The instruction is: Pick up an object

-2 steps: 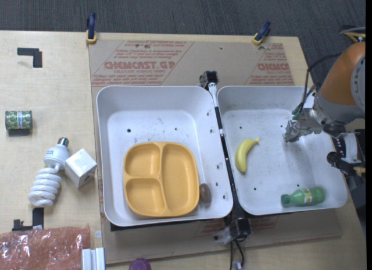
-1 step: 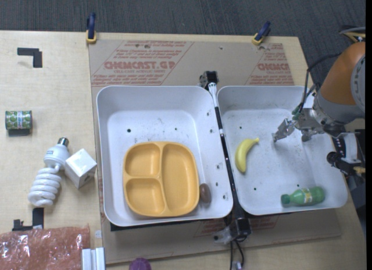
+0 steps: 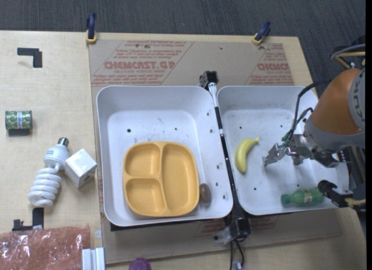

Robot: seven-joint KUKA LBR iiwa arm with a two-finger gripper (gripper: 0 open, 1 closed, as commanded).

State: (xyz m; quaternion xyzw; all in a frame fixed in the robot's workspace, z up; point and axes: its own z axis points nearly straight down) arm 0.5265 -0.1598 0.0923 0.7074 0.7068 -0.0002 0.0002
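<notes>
**Gripper poised in the right bin beside a banana**

Far to the left of the divided yellow tray (image 3: pixel 161 178), a small green can (image 3: pixel 18 120) is seen lying on the surface (image 3: pixel 52 88). Nearer the tray, but still outside the bins, a spiral light bulb (image 3: pixel 47 177) is laid beside a small white cube (image 3: pixel 80 167), the two just touching. Below and left of the tray, a patch of pink mesh material (image 3: pixel 43 249) is found at the frame's lower edge.

The yellow tray itself is set in the left bin (image 3: pixel 145 103), filling its lower half. A small brown object (image 3: pixel 204 192), too small to be identified, is lodged against the tray's lower right corner.

To the right of the tray, across the divide between the bins, a banana (image 3: pixel 244 153) is placed in the right bin (image 3: pixel 256 103), curved and roughly upright in the view. Further right of the tray, the gripper (image 3: pixel 274 156) is held low over the bin floor near the banana but apart from it; its fingers appear slightly parted and nothing is seen between them. Below the gripper, a green bottle (image 3: pixel 302 196) is laid on its side near the bin's lower rim. The grey arm with its orange band (image 3: pixel 337 109) is extended in from the right edge.
</notes>
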